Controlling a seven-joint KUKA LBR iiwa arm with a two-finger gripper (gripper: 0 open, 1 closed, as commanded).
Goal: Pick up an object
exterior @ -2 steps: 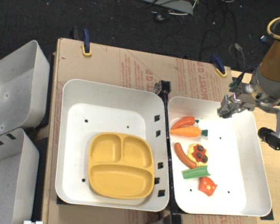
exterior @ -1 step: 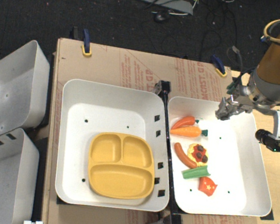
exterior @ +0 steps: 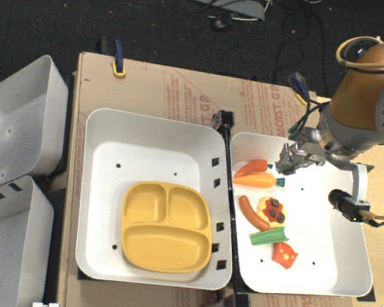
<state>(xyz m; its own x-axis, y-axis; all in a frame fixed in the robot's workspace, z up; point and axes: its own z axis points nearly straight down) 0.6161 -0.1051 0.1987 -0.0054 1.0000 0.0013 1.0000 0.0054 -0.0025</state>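
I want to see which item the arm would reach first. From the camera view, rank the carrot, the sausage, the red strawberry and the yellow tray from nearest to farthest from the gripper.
From the gripper:
1. Carrot, just left of and below it.
2. Sausage, mid right bin.
3. Red strawberry, near the front of that bin.
4. Yellow tray, in the left bin.

Yellow divided tray in left bin

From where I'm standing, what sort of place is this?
Probably a robotics lab or test bench. A grey and orange robot arm reaches over two white bins; one holds toy food, the other a yellow divided plate. Cables trail across the dark floor.
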